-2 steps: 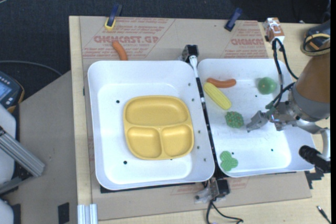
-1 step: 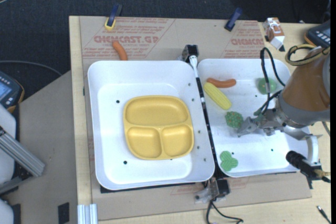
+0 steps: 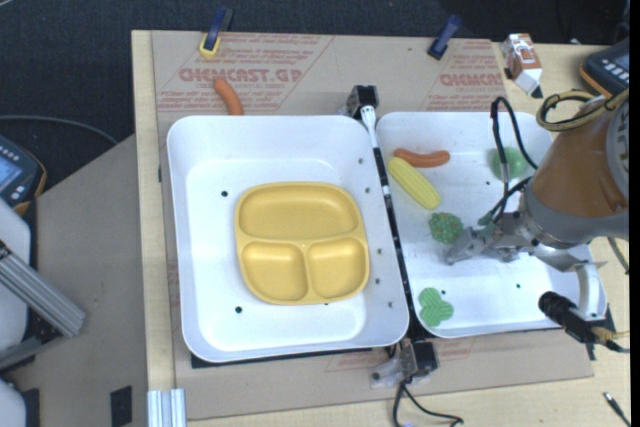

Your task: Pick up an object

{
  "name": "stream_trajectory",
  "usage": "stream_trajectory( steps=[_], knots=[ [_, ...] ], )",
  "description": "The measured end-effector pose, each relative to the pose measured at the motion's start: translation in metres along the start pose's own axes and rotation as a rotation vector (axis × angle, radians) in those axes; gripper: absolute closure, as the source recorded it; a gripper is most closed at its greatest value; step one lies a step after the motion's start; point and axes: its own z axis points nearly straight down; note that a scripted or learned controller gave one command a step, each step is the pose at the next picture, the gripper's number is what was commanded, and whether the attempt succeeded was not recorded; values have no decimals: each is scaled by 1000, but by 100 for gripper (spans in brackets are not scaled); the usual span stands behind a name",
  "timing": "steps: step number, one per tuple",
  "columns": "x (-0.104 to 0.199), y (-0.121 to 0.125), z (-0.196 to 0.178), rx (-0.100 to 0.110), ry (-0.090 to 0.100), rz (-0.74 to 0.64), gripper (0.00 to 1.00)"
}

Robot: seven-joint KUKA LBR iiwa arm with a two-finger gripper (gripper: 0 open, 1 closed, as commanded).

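Observation:
The right bin [image 3: 500,305] holds an orange sausage [image 3: 421,157], a yellow corn cob [image 3: 412,182], a dark green broccoli piece [image 3: 444,226], a light green piece [image 3: 434,306] at its front edge and another green item [image 3: 508,161] partly hidden behind cables. My gripper [image 3: 462,247] reaches in low from the right. Its tip sits just right of and below the broccoli, very close to it. I see nothing lifted off the bin floor.
A yellow divided plate [image 3: 300,242] lies in the left bin [image 3: 190,215]. A second sausage [image 3: 228,96] rests on the cardboard behind the left bin. Clamps [image 3: 213,33] [image 3: 444,37] stand at the back edge. Black cables [image 3: 500,140] loop over the right bin.

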Motion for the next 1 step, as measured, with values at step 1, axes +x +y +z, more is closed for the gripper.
stream_trajectory(
  steps=[1],
  knots=[
    [0, 1, -11, -4, -2, 1, 100]
  ],
)
